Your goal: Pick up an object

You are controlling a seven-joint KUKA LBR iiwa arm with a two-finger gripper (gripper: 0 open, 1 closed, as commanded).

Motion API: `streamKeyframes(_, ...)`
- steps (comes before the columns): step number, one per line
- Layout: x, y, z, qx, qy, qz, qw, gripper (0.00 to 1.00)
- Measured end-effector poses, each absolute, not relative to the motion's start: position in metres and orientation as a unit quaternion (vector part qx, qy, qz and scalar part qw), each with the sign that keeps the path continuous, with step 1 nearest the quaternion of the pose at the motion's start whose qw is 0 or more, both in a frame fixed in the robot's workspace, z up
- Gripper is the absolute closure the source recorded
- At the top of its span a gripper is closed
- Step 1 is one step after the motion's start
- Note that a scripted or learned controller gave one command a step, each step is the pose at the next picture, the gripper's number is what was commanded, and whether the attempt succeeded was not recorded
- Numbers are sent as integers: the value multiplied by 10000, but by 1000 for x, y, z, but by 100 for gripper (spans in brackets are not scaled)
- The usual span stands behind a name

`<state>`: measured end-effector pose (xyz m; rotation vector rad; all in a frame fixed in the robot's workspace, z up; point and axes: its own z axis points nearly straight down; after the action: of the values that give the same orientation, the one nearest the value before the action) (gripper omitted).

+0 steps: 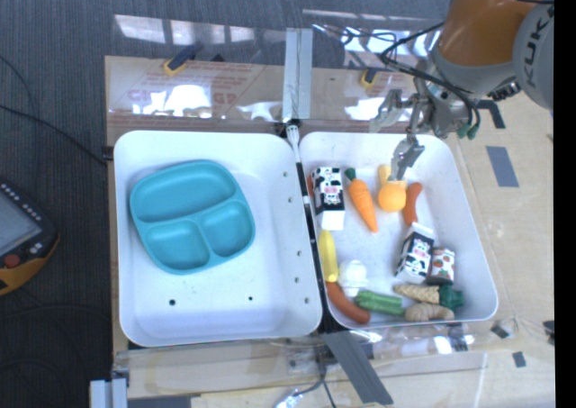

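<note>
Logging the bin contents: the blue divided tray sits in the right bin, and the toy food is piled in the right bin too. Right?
Not quite. The camera view shows the blue divided tray in the left bin. The toy food, such as the carrot, is in the right bin, as you said.

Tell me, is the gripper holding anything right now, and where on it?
Nothing held: the gripper hangs open above the orange ball in the right bin.

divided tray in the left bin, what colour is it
Light blue all over; the tray shows clearly in the camera view.
</note>
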<state>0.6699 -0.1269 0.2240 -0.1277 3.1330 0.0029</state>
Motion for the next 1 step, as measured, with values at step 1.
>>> streamKeyframes(1,636,-159,89,-4,10000,2,55,0)
